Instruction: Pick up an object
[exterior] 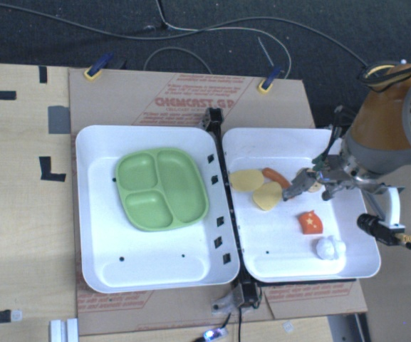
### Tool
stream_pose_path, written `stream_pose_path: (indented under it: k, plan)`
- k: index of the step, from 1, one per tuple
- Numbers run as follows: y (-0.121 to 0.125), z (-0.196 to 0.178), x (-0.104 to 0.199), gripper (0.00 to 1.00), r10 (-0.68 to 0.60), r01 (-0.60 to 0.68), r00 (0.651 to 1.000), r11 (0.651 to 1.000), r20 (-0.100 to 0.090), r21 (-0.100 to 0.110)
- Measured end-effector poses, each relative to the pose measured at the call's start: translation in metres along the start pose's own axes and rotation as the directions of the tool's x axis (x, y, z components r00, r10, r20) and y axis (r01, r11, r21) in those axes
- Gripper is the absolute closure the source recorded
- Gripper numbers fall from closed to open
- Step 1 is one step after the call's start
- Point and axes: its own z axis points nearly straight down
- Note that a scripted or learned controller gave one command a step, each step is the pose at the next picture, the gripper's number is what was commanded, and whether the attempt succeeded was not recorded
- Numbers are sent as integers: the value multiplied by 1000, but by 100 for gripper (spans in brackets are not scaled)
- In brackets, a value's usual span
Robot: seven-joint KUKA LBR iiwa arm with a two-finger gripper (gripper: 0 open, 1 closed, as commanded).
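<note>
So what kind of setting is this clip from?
Most likely a robotics lab test bench: two white bins clamped onto cardboard, toy food beside the gripper, a green divided plate, and loose cables behind.

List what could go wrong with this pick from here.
1. The two yellow pieces and the orange sausage lie bunched together beside the gripper, so a grab may nudge or catch a neighbour.
2. The flat yellow pieces may slip out.
3. The small white object lies near the bin's corner, awkward to reach.
</note>
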Motion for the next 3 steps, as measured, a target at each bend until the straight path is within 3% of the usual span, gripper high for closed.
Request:
stream_pose_path:
  k: [1,2,3]
  plan:
    - [3,-5,0,0,-4,4,1000,1000,2,-10]
    - [-9,50,3,0,-3,3,1000,1000,1,-4]
    - [-5,97,0,0,-2,2,1000,1000,11,-24]
